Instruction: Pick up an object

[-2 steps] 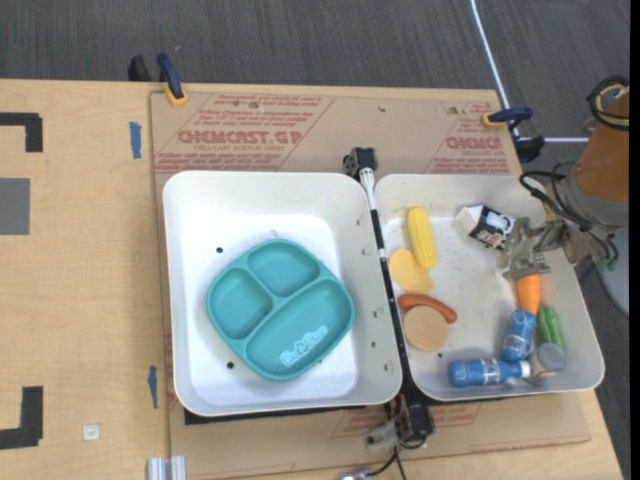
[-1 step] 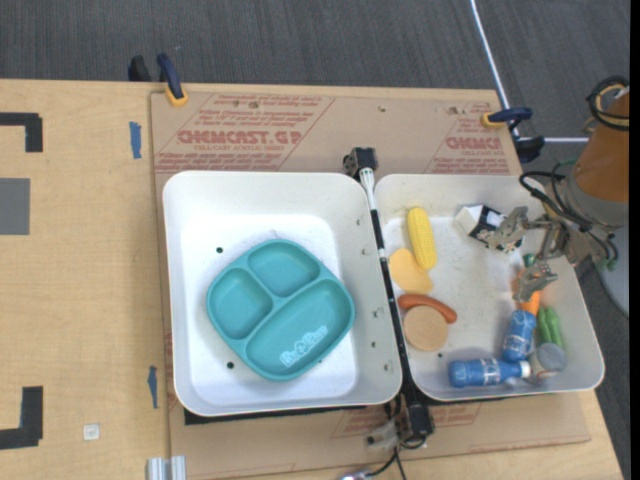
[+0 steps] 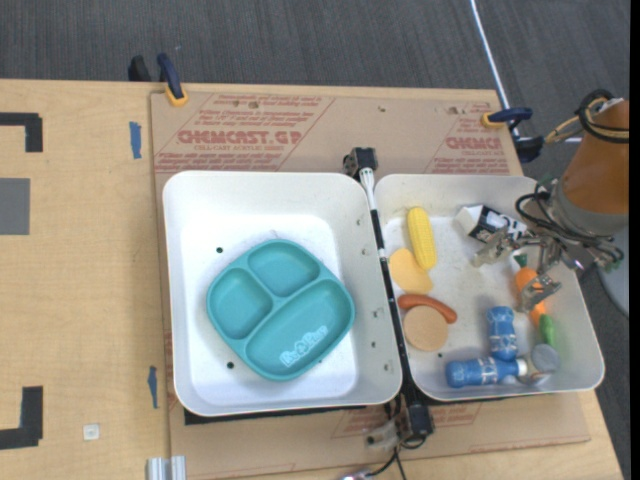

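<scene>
Hovering over the right bin (image 3: 590,368), our gripper (image 3: 520,253) hangs among toy food; we cannot tell how it is set.

Beneath it we see a carrot (image 3: 530,283), with a corn cob (image 3: 421,238), sausage (image 3: 428,306) and two blue cans (image 3: 502,330) nearby. In the left bin (image 3: 190,268) lies a teal divided plate (image 3: 282,308) with small illegible lettering. Under both bins, cardboard (image 3: 240,133) reads "CHEMCAST".
</scene>
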Available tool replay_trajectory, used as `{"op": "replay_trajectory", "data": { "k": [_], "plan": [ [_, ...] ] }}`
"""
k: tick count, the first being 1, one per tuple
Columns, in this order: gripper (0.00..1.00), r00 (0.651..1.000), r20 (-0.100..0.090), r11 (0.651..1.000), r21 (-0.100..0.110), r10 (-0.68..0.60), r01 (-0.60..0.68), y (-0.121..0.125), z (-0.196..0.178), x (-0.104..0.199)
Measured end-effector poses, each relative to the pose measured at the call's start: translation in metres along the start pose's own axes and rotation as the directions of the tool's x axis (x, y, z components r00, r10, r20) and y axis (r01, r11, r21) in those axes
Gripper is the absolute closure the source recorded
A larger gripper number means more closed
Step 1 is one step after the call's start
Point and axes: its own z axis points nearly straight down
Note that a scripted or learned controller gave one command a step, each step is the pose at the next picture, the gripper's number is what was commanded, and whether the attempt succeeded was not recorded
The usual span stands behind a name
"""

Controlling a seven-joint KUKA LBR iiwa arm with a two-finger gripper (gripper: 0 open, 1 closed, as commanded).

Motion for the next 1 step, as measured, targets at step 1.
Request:
{"op": "replay_trajectory", "data": {
  "k": [1],
  "plan": [
    [0.0, 0.879, 0.011, 0.879, -0.02, -0.476, 0.476, 0.016, -0.0016, 0.0053]
  ]
}}
